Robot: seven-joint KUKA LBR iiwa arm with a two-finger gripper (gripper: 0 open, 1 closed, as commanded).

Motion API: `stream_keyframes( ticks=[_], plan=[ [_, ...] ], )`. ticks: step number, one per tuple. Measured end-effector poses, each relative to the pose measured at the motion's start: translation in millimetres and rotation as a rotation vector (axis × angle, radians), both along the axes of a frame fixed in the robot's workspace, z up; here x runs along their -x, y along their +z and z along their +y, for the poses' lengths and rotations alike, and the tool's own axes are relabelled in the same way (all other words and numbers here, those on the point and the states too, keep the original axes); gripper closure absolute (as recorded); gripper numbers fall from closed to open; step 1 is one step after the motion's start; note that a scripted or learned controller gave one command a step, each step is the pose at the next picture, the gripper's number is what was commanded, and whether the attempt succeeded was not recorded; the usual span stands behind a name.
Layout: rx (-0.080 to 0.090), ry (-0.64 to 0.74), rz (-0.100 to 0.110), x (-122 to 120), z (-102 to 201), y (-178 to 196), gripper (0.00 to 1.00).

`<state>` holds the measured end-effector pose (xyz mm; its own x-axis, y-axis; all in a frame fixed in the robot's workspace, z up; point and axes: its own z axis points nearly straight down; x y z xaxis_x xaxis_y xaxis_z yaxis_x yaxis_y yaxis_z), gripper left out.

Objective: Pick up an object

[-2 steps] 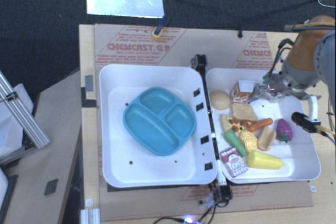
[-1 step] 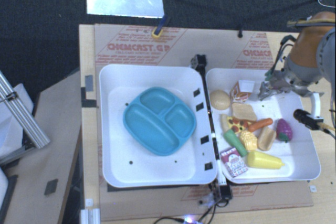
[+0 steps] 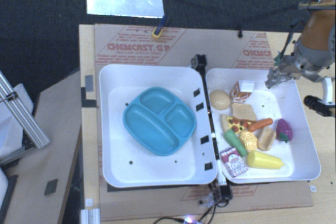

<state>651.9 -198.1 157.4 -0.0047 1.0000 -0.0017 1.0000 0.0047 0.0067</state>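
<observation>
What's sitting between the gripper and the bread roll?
In the camera view, a small red-and-white carton lies between the gripper and the bread roll.

Arm [image 3: 318, 34] in at frame's right, upper corner. Orange band wraps rounded segment, bright amber, faint sheen along top. Grey collar beneath, wider than band, ring-shaped, pale metallic. Gripper [image 3: 275, 77] hangs off collar: grey, narrow, tapering toward tips, detail blurred. Thin dark cable runs up past orange segment toward top edge; second dark cable loops beside collar's left side. White bracket with black rounded part sits just below collar, on right. No readable markings or screws at this sharpness.
</observation>
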Motion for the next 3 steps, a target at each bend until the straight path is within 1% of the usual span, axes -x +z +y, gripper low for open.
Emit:
stream_keyframes(
  ticks=[1,2,3],
  plan=[
    [0.0,0.0,-0.001,-3,-3,45,1.0],
    [-0.001,0.0,0.002,-4,-3,69,1.0],
    [-0.003,0.003,0.005,18,42,79,1.0]
  ],
)
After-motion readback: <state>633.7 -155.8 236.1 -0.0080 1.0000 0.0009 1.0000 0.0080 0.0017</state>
